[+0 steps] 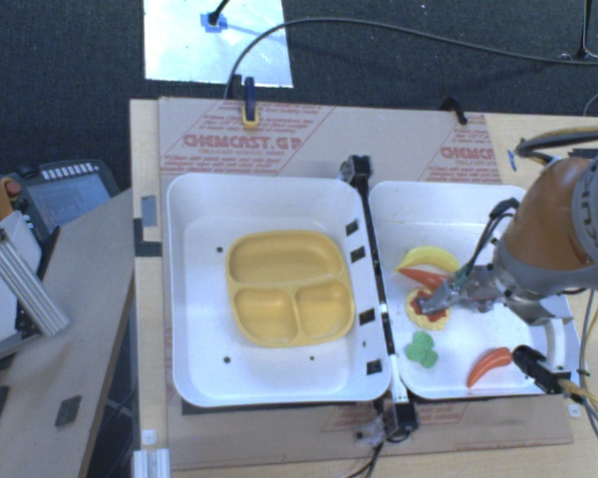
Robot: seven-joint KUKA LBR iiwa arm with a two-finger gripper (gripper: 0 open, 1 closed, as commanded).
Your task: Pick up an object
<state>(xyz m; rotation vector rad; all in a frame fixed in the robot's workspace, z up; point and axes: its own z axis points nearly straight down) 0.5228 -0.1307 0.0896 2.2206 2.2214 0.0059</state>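
Down in the right bin, the gripper sits low among the toy food.

From above the bench, the grey arm [563, 232] with its orange band reaches in from the right, and its gripper [441, 302] is down at a small red and yellow piece [426, 309] near the middle of the right bin [478, 199]; whether that piece sits between the fingers, or how far apart they stand, I cannot tell. Just above it lies a yellow banana-like piece [429, 259] with a red strip [425, 277] beside it. A green piece [421, 348] lies below, toward the front wall, and an orange-red pepper [488, 363] lies apart to its right. The left bin [194, 297] holds a yellow divided tray [284, 285], lying flat.
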